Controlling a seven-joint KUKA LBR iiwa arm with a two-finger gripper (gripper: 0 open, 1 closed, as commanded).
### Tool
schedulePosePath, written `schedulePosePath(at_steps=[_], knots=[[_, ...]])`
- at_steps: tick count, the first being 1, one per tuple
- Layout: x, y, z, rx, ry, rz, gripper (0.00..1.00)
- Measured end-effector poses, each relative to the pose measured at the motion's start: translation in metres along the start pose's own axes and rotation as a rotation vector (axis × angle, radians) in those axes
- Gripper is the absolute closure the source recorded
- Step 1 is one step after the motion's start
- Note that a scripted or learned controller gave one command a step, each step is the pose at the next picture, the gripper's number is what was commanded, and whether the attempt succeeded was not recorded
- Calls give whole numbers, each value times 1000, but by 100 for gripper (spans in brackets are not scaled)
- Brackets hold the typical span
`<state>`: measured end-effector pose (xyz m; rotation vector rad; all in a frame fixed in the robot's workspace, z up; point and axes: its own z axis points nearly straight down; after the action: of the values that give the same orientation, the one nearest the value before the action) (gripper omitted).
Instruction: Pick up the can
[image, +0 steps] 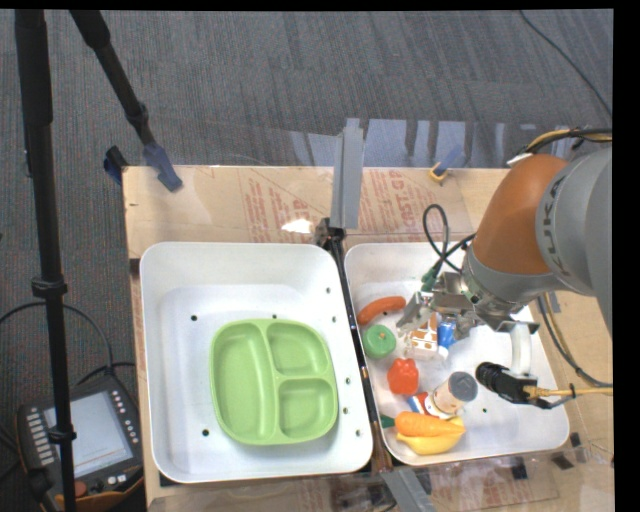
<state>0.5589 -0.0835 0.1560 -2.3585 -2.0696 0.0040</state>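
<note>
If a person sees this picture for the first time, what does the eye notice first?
First the big grey arm with its orange band, reaching in from the right over the right bin. Next the green divided plate lying alone in the left bin. Then the colourful small objects crowded in the right bin, among them the can.

green tray (272, 382), carrot (428, 425), sausage (381, 308)

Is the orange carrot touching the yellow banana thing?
Touching. The camera view shows the carrot lying right along the banana, no white bin floor between them.

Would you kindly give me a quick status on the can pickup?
Hand low in right bin, holding nothing visible. Can lies free, below it. Toy food crowds alongside.
</note>
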Motion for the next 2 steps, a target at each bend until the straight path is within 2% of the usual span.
schedulePosePath(at_steps=[1, 2], knots=[[29, 69, -31, -2, -1, -34, 0], [-48, 27, -19, -2, 0, -228, 0]])
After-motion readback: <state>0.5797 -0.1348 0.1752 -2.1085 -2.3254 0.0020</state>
